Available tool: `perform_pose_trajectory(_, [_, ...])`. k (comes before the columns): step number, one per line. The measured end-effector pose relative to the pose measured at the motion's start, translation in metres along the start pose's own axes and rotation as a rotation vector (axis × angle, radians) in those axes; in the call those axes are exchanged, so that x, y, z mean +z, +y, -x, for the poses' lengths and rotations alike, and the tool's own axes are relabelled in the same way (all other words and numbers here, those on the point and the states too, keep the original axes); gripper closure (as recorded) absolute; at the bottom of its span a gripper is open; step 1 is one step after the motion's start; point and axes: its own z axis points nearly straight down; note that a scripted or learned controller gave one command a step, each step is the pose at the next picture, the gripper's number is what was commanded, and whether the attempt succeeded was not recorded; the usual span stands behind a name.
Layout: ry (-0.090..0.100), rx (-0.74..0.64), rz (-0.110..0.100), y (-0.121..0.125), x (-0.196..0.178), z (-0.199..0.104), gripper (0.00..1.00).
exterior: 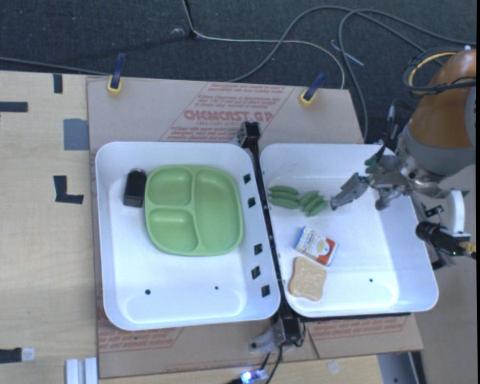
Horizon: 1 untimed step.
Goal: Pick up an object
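My gripper [363,194] hovers over the right bin [400,294], its two grey fingers spread open with nothing between them. The left finger tip sits just right of a green pea pod toy [297,199] lying near the bin's left wall. A small white, red and blue packet [314,246] lies in the middle of the same bin. Below it rests a tan slice of toast [307,279]. In the left bin [116,294] a green divided plate [194,210] lies flat, with a small black block [134,188] beside its left edge.
A black divider strip [260,222] runs between the two bins. The bins rest on a cardboard sheet [216,106] held by two yellow clamps. Cables trail over the dark floor behind the bench. The arm's orange band [456,70] stands at the right.
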Motion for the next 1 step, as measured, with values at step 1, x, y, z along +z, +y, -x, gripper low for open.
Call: perform_pose_trajectory(1, [-0.002,-0.004,0.012,0.0028,-0.0067,-0.0003,0.0])
